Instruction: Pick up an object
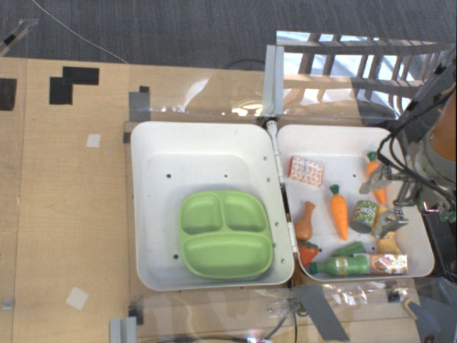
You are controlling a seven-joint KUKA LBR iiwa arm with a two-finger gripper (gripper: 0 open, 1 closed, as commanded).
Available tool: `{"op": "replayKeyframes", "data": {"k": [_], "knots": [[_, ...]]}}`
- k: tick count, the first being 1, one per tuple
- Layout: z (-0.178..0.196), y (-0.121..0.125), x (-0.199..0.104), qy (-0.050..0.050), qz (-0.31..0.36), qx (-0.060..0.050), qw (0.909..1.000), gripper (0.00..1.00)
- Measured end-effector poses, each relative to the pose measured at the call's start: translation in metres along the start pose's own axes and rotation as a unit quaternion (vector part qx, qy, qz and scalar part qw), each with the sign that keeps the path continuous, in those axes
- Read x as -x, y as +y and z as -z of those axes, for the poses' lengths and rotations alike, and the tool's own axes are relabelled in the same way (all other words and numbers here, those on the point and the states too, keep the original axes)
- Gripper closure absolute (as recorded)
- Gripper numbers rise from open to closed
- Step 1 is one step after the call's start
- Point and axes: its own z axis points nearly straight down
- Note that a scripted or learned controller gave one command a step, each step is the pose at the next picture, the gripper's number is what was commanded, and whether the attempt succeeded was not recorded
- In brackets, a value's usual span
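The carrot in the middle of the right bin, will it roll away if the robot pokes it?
Probably, a little. The carrot looks round and tapered, so a sideways push would likely swing it in a curve rather than straight. It looks like smooth plastic, so it may be light and a bit slippery. The small can close beside it might stop it.

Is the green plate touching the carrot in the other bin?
Apart. In the camera view the green plate lies in the left bin, the carrot in the right bin, bin walls between them.
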Motion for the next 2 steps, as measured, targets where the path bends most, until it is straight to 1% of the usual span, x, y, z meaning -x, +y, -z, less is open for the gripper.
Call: {"op": "replayKeyframes", "data": {"k": [1, 2], "knots": [[-0.155, -0.001, 0.040, -0.003, -0.044, -0.001, 0.9990, 0.00], [-0.163, 0.026, 0.063, -0.004, -0.074, 0.000, 0.9972, 0.00]]}}
